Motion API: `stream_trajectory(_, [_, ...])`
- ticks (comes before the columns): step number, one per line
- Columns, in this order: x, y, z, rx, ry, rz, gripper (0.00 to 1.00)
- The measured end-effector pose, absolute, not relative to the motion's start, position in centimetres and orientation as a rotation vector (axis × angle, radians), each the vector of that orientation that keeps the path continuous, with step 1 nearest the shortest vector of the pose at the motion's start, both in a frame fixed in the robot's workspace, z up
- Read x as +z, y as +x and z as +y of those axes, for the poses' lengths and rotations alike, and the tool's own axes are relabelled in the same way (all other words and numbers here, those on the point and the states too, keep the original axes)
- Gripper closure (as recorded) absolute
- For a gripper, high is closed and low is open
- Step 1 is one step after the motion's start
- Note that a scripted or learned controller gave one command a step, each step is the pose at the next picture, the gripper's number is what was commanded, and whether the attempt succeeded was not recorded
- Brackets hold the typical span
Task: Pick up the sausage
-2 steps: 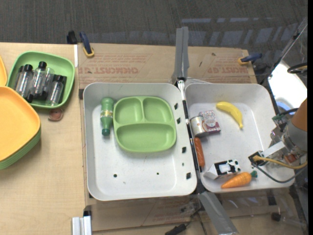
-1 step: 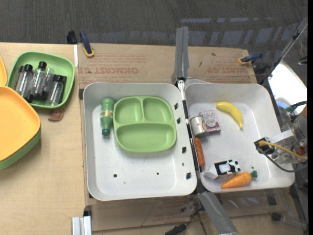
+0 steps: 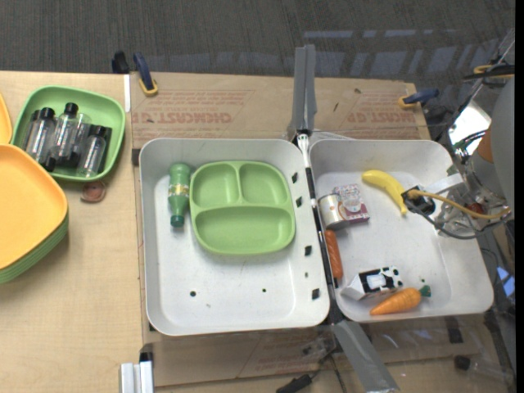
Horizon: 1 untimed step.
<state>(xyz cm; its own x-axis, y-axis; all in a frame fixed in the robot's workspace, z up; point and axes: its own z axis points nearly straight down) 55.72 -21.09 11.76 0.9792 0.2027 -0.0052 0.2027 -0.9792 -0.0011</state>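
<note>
The sausage (image 3: 333, 254) hugs the right bin (image 3: 409, 256) wall below the can (image 3: 330, 209), so the gripper (image 3: 452, 217), spread or closed one cannot tell, may hit the wall and miss.

The left-hand bin (image 3: 237, 289) and right-hand bin (image 3: 409, 252) look like smooth white plastic with a soft sheen. The green divided plate (image 3: 241, 207) is matt plastic. The sausage (image 3: 333, 252) is smooth and glossy. The small can (image 3: 330, 210) shines like bare metal. Dull brown cardboard (image 3: 213, 113) lies beneath, on a pale wood-grain worktop (image 3: 74, 318). The floor (image 3: 246, 15) looks like rough dark carpet.
</note>
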Motion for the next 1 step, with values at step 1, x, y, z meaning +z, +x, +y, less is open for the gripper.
stream_trajectory(1, [9.19,52.73,-22.0,0.002,-3.095,-0.511,1.0])
